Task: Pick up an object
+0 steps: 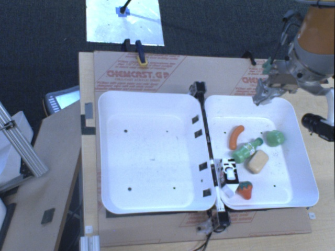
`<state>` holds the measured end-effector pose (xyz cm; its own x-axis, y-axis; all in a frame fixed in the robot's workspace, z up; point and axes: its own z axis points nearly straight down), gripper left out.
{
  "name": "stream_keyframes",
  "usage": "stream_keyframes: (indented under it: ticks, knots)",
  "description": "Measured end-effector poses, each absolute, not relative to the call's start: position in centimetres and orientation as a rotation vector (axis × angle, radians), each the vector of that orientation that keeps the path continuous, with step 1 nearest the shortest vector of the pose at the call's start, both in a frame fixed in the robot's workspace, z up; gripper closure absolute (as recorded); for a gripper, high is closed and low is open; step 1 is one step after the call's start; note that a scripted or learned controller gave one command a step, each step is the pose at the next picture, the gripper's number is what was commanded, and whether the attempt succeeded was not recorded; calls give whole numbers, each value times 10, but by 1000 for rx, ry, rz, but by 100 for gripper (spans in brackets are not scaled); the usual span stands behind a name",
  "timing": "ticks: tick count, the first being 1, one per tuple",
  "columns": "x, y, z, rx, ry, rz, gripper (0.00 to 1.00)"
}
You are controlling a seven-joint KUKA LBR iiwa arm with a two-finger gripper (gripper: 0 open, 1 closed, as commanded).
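The right bin (293, 192) holds several small things. An orange sausage-shaped piece (236, 136) lies near its middle, and a green bottle (247, 150) lies tilted just below it. Right of the bottle's neck is a green rounded lump (274, 138). A beige block (257, 162) touches the bottle's lower side. A red and orange piece (245, 190) sits near the front left corner, with a black and white item (229, 170) above it by the divider. My gripper (263, 96) hangs over the bin's back rim, apart from all of them, with nothing seen in it.
The left bin (152, 156) stands beside the right one, joined along a black-clipped divider (207, 150). A brown board (157, 73) lies under both bins. A silver sheet (124, 14) is at the back, and a metal rail (21, 145) at the far left.
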<state>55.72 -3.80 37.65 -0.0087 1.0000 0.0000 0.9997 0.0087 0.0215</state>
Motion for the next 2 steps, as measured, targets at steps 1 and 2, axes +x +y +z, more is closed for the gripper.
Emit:
stream_keyframes:
  ticks: [1,2]
  knots:
    - [541,57,402,2204,2236,10,100]
    - [576,115,412,2209,2231,8,100]
